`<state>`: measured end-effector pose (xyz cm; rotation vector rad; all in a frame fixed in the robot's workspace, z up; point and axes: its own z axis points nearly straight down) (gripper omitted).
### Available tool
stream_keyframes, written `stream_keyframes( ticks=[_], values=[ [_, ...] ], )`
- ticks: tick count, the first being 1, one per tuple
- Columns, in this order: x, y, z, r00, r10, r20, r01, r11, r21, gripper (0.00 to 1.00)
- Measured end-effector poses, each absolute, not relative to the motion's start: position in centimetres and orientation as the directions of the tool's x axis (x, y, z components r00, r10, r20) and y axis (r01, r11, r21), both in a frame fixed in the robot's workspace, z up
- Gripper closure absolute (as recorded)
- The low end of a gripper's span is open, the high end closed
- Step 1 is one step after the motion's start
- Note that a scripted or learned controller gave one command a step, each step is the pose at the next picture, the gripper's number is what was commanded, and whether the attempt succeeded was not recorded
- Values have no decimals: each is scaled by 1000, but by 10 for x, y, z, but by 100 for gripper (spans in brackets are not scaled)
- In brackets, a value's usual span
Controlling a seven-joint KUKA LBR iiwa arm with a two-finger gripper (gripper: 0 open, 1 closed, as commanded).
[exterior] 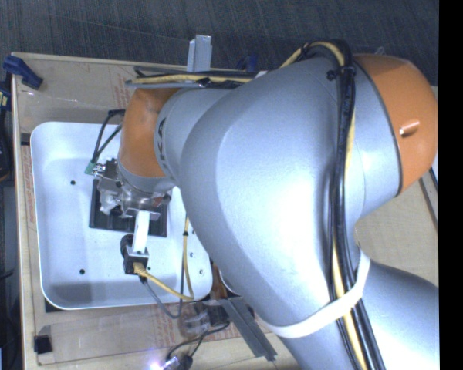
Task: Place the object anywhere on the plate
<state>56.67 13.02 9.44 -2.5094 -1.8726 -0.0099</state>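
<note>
Tool hangs over black slab, likely the plate, left bin, 9 o'clock; grip state: cannot tell. Lower straight and release low over the slab's centre.

Blue clamp near white bin

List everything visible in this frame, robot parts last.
bin: one, white, left part of the bench
flat panel: one, black, on the bin floor under the end effector; possibly the plate, cannot confirm
small spots: two, dark, on the bin floor left of the flat panel
clamp: one, blue, top-left corner of the bench
bench: one, pale wood, beneath the bin
arm: one, grey with orange bands, reaching in from the right and covering that side of the view
end effector: one, metallic, over the flat panel
</note>
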Motion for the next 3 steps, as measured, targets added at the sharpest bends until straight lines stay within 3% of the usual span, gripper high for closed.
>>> stream_keyframes(
  ticks=[1, 2, 3],
  values=[
    [547, 133, 94, 543, 840, 9, 840, -543, -3, 100],
    [580, 116, 94, 63, 998, 8, 998, -63, -2, 100],
    [603, 118, 96, 240, 971, 15, 971, -240, -4, 100]
  ],
)
